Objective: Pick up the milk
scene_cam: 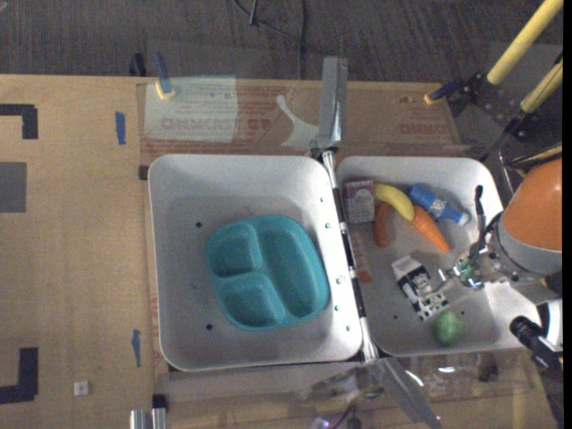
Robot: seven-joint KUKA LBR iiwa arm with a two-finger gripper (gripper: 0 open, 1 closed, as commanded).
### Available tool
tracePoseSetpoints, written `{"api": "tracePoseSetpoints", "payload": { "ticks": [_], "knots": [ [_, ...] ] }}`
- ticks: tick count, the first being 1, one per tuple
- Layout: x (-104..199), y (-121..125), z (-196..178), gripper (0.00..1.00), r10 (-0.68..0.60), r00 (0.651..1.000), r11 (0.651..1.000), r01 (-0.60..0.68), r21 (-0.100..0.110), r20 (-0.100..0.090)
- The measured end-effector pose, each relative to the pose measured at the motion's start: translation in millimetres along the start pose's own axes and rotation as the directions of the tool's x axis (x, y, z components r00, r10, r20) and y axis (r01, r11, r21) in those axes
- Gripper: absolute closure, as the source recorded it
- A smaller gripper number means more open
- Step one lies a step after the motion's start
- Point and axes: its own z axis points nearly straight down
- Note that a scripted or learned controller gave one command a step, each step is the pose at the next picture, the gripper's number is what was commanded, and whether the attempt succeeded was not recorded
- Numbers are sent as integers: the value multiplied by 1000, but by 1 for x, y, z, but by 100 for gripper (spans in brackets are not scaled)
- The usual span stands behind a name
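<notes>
The milk is a small white carton with black patches. It lies on its side on the floor of the right bin, near the front. My gripper hangs low over the same bin, just right of the carton and close to its right edge. The grey wrist and orange band rise behind it at the view's right. Nothing visibly sits in the gripper.
Also in the right bin are a small brown carton, a banana, a blue bottle, a carrot, a brownish sausage shape and a green lime. The left bin holds a teal divided plate.
</notes>
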Motion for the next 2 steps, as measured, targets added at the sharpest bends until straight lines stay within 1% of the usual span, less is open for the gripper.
{"api": "tracePoseSetpoints", "payload": {
  "ticks": [1,2],
  "knots": [
    [48,14,41,0,-15,1000,1000,15,-12,10],
    [45,14,31,100,-9,1000,1000,9,-16,12]
  ]
}}
